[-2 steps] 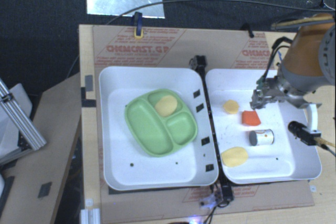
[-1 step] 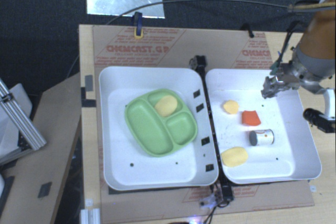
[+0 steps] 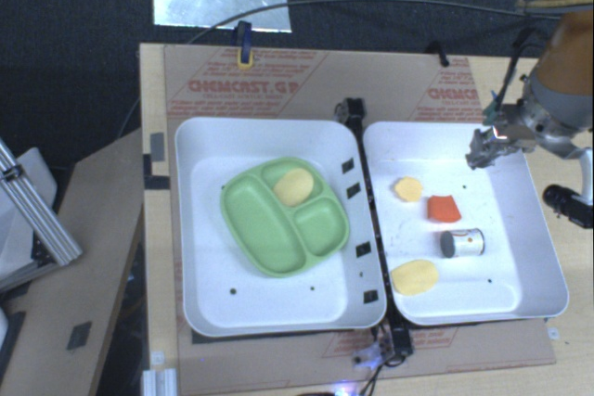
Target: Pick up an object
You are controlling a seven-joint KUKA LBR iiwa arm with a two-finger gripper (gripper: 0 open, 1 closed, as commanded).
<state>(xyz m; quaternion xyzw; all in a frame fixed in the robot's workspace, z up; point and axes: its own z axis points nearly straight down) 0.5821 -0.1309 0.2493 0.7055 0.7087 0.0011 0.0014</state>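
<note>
The claw (image 3: 484,149) hovers over the right bin's (image 3: 529,199) far edge; whether it's released or clenched, I cannot tell. The orange block (image 3: 444,209) lies mid-bin (probably light, stiff, grippy); pinching its flat sides seems safest.

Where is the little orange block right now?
In the camera view, the orange block lies in the right bin, just right of a small yellow piece and just above the little can lying on its side.
</note>
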